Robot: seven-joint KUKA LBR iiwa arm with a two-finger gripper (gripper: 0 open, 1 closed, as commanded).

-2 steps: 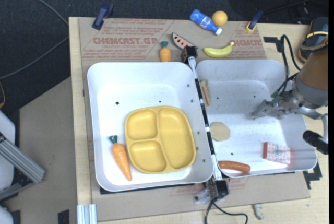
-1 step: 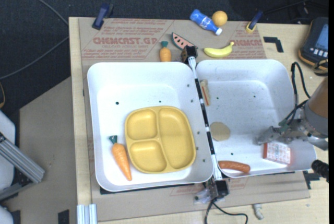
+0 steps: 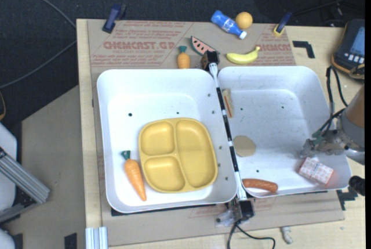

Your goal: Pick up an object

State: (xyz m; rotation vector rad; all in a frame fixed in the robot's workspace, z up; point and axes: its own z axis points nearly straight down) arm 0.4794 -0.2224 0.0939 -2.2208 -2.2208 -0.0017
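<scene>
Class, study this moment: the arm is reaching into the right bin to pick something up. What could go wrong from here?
1. The hand is low by the pinkish packet, which lies flat near the right bin wall; it may slip rather than lift.
2. The arm is close to the bin's right rim and could bump it.
3. The sausage sits against the front wall, hard to grasp.

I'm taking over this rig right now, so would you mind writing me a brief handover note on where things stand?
Gripper: low in the right bin, at its right side, just above the pink packet; finger state unclear.
Other right-bin things: sausage at the front edge, tan disc near the divider.
Left bin: yellow divided plate, carrot.
Done: nothing visibly lifted.
Left: grasp and raise one object, likely the packet.
</scene>
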